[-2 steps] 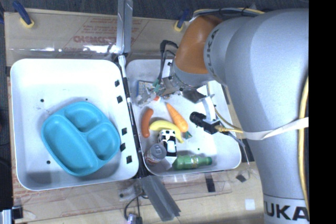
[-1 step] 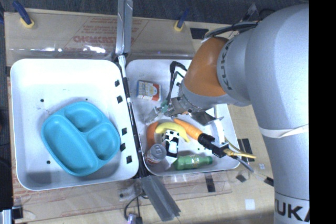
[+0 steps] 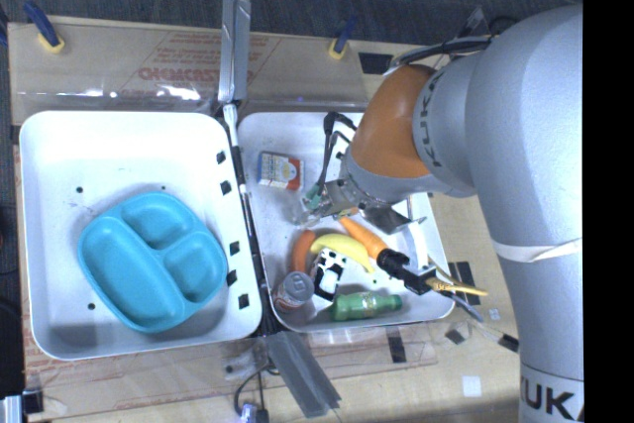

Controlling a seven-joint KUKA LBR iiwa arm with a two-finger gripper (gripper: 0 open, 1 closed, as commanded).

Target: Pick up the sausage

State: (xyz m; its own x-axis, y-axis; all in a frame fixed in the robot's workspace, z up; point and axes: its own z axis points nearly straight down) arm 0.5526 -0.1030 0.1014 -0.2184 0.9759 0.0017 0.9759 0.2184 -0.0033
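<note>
Blue plastic is seen in the divided plate (image 3: 149,258), which is laid in the left bin (image 3: 59,129), well to the left of the banana (image 3: 347,248). In the right bin (image 3: 297,126), a small carton (image 3: 278,169) is set up and to the left of the banana, apart from it. A can (image 3: 294,290) is stood down and to the left of the banana, by the bin's near wall. The sausage (image 3: 300,251), orange-brown and curved, is laid just beside the banana's left end. The hand (image 3: 322,200) is held above the banana's left end; whether it is open or closed cannot be told, and nothing is seen gripped. A carrot (image 3: 363,235) is laid touching the banana's upper right side. A green bottle (image 3: 367,304) is laid on its side below the banana.
</note>
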